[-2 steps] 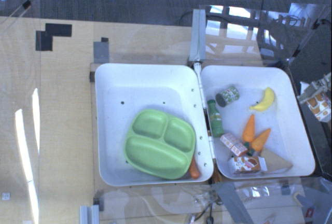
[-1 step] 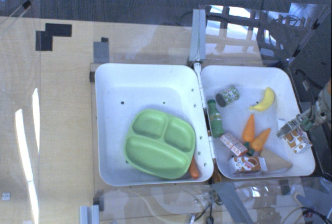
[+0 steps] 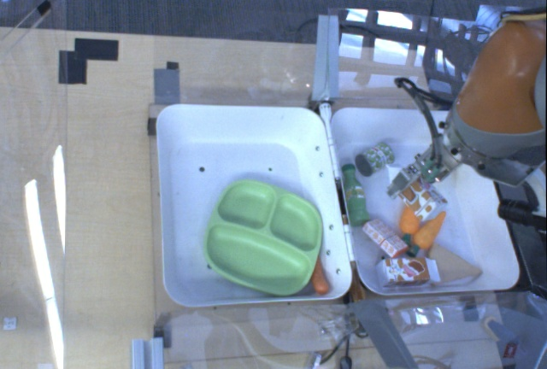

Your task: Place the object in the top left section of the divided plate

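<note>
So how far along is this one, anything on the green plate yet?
Nothing looks done: the green plate in the left bin has no item in its sections. In hand: the gripper is low over the cluttered right bin, above the orange packet. Left: grasp, carry, place top left.

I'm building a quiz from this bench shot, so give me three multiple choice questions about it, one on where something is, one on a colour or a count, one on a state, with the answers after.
1. Where is the divided plate?
A. left bin
B. right bin
C. on the bench outside the bins

2. How many sections does the plate have?
A. two
B. three
C. five

3. What do the plate's sections hold?
A. a carrot
B. a bottle
C. nothing

Answers:
1 A, it lies in the left bin.
2 B, two small sections sit above one long one.
3 C, all three show bare green; the gripper is over the right bin, among its items.
</note>
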`<state>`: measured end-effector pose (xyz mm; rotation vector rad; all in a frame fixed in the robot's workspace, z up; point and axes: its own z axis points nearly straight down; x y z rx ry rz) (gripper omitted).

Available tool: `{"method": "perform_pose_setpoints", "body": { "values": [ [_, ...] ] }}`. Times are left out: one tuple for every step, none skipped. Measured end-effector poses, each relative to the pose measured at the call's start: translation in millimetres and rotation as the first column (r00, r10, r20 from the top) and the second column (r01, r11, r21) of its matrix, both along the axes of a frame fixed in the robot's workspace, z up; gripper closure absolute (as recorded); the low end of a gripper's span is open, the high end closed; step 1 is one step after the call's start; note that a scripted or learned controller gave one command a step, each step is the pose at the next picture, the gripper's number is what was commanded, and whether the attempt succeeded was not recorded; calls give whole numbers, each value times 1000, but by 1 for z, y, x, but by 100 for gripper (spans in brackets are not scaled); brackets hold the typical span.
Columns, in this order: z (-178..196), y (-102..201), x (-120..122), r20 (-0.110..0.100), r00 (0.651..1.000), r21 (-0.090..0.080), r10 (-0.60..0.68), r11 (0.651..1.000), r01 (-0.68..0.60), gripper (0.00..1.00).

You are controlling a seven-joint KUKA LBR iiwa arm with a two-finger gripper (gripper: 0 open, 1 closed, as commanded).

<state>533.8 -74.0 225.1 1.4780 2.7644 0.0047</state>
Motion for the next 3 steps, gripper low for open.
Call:
{"method": "perform_pose_setpoints", "body": {
  "values": [
    [136,6,-36,11,997,-2,-74,997,74,100],
    [-19,58,-46,-7,956,1,-293,956,293,100],
    [66,130,-21,0,965,3,-263,965,263,100]
  ]
}}
